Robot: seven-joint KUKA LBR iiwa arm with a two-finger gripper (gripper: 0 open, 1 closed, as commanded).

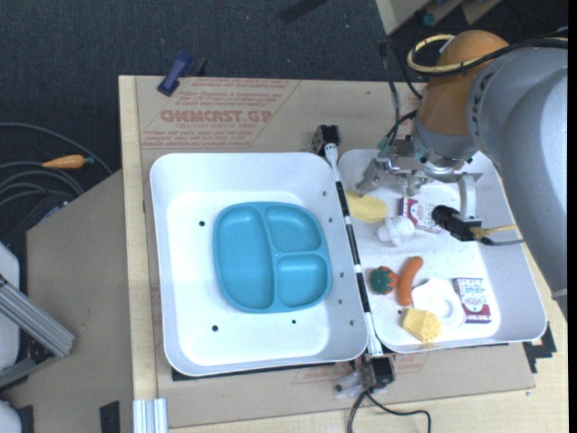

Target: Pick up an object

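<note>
**Gripper low over the right bin's far end, small toys within reach**

The arm (505, 88) reaches in over the right bin (518, 318), and the gripper (410, 183) sits near that bin's far left corner. Whether it is open or closed cannot be told from this angle, and nothing can be seen held in it.

The likely candidates lie just below it: a yellow piece (367, 208), a crumpled white piece (395, 230) and a red-and-white packet (420, 215), all close together, the white piece touching or nearly touching the packet. Farther toward the near edge lie a green ball (383, 280), an orange sausage (409, 280), a yellow wedge (421, 324) and a second packet (473, 299).

All look like light toy food. The yellow piece appears smooth and rounded, so it may slip; a grasp across its narrow width seems safest. The white piece looks soft and would give under pressure. The packets lie flat and offer little edge to pinch. The sausage, standing apart, could be taken across its middle.

The left bin (180, 332) holds a blue tray (270, 255).
</note>
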